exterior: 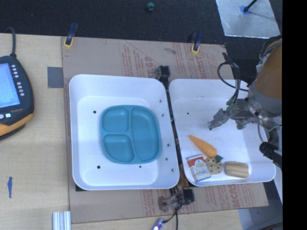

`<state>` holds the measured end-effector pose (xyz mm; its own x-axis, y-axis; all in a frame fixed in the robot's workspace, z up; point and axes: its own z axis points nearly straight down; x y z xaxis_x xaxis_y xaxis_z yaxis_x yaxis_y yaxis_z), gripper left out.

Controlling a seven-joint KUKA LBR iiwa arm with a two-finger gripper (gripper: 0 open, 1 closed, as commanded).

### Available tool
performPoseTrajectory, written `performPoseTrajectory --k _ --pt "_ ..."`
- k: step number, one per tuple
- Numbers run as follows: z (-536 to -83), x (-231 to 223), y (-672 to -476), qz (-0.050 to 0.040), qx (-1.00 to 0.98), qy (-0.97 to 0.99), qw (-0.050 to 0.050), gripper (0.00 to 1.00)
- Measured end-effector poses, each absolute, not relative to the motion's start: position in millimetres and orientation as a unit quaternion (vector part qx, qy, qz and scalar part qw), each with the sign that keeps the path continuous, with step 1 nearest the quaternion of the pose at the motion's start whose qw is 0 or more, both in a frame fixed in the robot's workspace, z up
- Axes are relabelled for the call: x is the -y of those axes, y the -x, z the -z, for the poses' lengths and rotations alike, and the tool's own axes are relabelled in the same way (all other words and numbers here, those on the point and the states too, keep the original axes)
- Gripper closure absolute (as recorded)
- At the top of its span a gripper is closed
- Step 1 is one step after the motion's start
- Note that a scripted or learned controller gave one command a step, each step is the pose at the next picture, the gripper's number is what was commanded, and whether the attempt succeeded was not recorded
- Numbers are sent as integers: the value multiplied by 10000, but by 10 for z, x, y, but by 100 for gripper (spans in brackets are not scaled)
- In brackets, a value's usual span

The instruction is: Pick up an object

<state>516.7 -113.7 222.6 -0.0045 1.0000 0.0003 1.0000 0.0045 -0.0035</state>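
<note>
Gripper (nothing held), carrot just below, apart

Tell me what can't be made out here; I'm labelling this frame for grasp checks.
- Arm: cut off by the camera view's right side, upper links unseen.
- Pincer: too small and dark to judge its opening.
- Small carton: print too small to read.
- Cracker-like piece beside it: too blurred to identify.
- Handheld pendant: cut by the left edge, screen glare hides content.

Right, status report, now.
Tool over right bin, holding nothing. Carrot, box, cracker, wood block near front wall. Path to carrot clear.
</note>
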Motion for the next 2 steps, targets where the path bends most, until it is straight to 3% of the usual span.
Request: performPoseTrajectory --k 1,2 --pt "-1075 1008 -5172 -21 7088 7054 20 0" --pt "-914 951 -5296 -11 7092 7050 1 0"
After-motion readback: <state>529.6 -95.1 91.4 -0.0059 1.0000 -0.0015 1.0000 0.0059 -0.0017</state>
